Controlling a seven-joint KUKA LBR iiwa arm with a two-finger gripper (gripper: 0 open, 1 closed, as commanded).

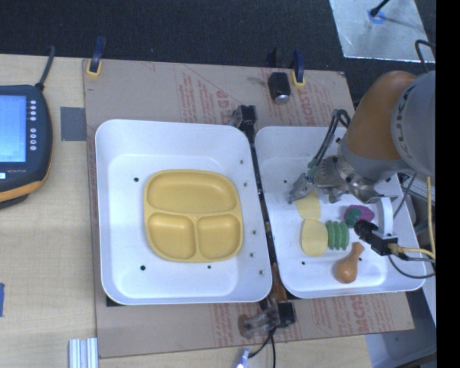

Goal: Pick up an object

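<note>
The light wooden surface (pixel 31 282) carries a cardboard sheet (pixel 176 90) with two white bins. The left bin (pixel 123 267) holds a yellow divided tray (pixel 193 213). In the right bin (pixel 291 274) lie a brown pear-shaped toy (pixel 348 264), a yellow block (pixel 313 237), a green ridged piece (pixel 337 234) and a purple object (pixel 359 214). The gripper (pixel 310 188) sits just above the yellow block; I cannot tell whether its fingers are spread. The arm (pixel 387 129) reaches in from the right, bent low. A teach pendant (pixel 11 144) lies far left, beside dark floor (pixel 215 14).

Glossy plastic bins (pixel 123 205), matt yellow tray (pixel 193 215), cardboard underlay (pixel 184 90)
</note>
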